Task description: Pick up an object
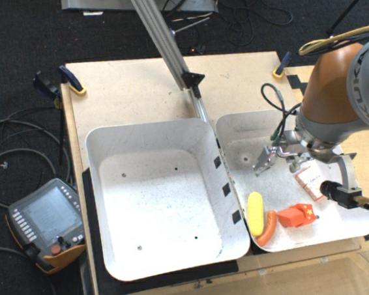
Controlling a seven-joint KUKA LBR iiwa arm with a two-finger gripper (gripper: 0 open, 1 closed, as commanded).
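The right bin (pixel 235 128) holds a yellow banana-shaped object (pixel 255 212) near its left wall, an orange carrot-like piece (pixel 268 228) beside it, and an orange-red block (pixel 296 215) at the front. A white and red box (pixel 310 181) lies under the arm's wrist. My gripper (pixel 264 161) hangs over the middle of the right bin, above and behind these objects, with nothing seen between its fingers.
The left bin (pixel 99 146) sits beside the right one, sharing a raised middle wall (pixel 223 172). A slanted metal pole (pixel 163 38) rises behind the bins. A teach pendant (pixel 46 220) lies on the floor at left. Clamps (pixel 73 82) mark the bench corners.
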